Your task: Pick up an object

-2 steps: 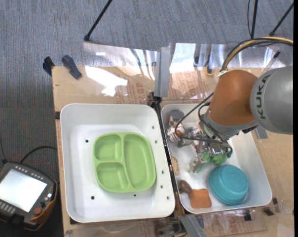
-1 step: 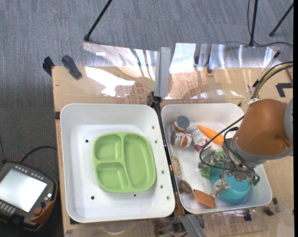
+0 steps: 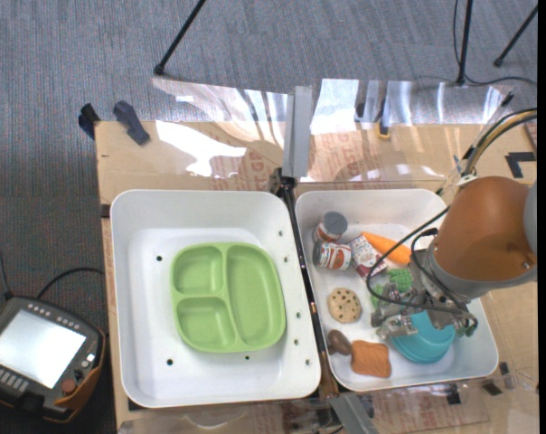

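Note:
The right bin (image 3: 336, 373) holds several small items: a can (image 3: 331, 256) lying on its side, a second can (image 3: 332, 226) behind it, an orange carrot (image 3: 386, 247), a chocolate-chip cookie (image 3: 344, 305), a brown lump (image 3: 339, 342), an orange toast-like piece (image 3: 372, 358), a green item (image 3: 400, 281) and a teal bowl (image 3: 425, 342). My gripper (image 3: 402, 319) hangs low over the bin's right half, at the teal bowl's left rim, below the orange wrist band (image 3: 485, 229). The wrist hides much of the bowl and the green item.
The left bin (image 3: 142, 233) holds a green three-compartment tray (image 3: 228, 297). A pendant with a screen (image 3: 38, 355) lies on the floor at the lower left. Tripod legs (image 3: 183, 34) stand behind the bench. Cables (image 3: 409, 242) loop off the wrist above the right bin.

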### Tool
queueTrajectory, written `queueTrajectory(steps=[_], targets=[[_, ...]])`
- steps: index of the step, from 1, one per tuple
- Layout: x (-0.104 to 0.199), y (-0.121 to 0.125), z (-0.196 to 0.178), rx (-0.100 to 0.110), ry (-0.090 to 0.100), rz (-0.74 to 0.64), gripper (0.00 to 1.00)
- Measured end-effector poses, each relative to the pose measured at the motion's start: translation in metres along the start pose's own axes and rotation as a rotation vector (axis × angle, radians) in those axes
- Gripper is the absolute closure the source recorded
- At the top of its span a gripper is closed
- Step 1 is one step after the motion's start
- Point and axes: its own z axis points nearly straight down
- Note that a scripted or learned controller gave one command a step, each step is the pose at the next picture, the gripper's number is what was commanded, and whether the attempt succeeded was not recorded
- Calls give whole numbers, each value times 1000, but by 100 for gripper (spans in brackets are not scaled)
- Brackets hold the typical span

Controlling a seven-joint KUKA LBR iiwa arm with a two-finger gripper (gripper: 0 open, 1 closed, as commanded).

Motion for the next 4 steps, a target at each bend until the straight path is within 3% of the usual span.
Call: queueTrajectory(steps=[1,2,3,4], targets=[[0,0,0,0,1,-1,0],[23,35,11,1,3,10,0],[-62,43,9,3,-3,216,0],[-63,44,-1,3,-5,213,100]])
